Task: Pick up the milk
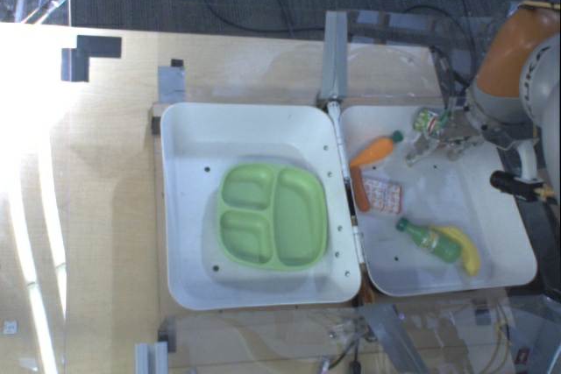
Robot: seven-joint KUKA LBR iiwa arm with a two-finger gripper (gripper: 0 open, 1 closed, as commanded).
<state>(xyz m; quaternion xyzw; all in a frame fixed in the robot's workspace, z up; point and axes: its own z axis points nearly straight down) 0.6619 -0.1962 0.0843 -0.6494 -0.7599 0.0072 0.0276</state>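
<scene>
Camera view: claw (443,138) low in right bin (517,271), far corner. Milk (427,120) touching claw's upper left, seemingly at its tips; grip state: cannot tell. Carrot (372,151) left of claw. Lift not yet done.

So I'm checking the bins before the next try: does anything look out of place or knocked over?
Nothing looks spilled or broken. In the right bin the green bottle lies on its side against the banana, and the carrot rests near the divider. The green tray sits flat in the left bin.
</scene>
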